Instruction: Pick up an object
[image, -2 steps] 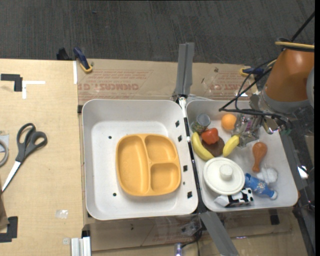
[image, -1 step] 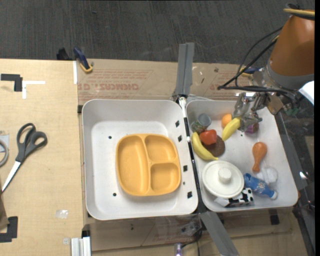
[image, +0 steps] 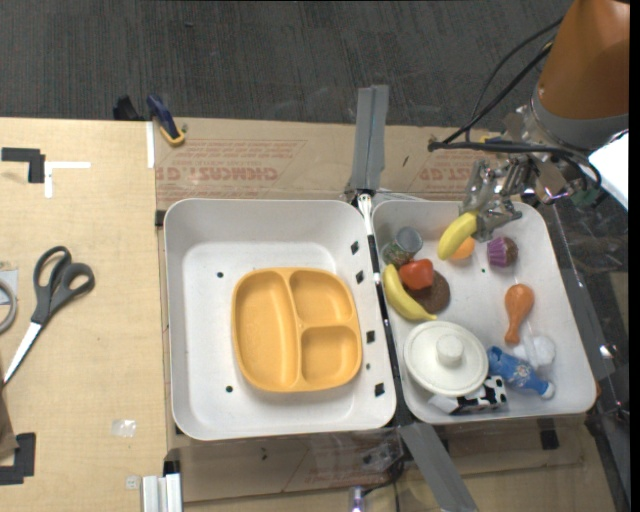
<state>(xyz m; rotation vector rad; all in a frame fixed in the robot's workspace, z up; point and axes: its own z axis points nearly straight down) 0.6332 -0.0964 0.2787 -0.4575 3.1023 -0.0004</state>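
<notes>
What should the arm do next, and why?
Probably lower a little and close on the small banana. The gripper hangs at its upper end in the right bin, but the view doesn't show the banana clearly caught between its fingers.

Layout from above: my gripper (image: 492, 205) at the right bin's (image: 566, 300) far edge, beside a banana (image: 456, 236). Nearer: tomato (image: 417, 273), second banana (image: 401, 296), drumstick (image: 516, 309), lidded pot (image: 447, 356). Left bin (image: 190, 300) holds a divided tray (image: 297, 329). Scissors (image: 48, 290) lie far left.
</notes>
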